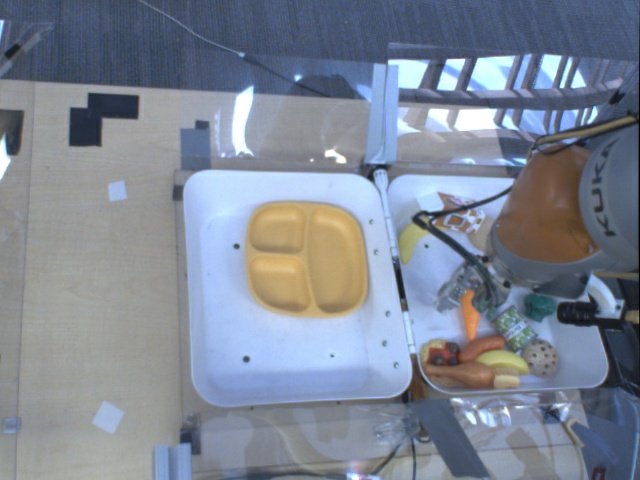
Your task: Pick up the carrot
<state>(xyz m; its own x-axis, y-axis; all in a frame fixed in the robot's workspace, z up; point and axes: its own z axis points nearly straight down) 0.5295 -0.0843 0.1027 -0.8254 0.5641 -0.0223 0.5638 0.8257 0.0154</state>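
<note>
Partial letters "KU" stand on the grey arm [608, 203]

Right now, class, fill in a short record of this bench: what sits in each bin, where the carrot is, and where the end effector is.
left bin: holds a yellow divided plate
right bin: holds the carrot, a pile of toy food at the near edge, and a speckled ball
carrot: orange, lying in the right bin just above the pile
end effector: over the right bin, right at the carrot's upper end
grasp: cannot tell
</note>
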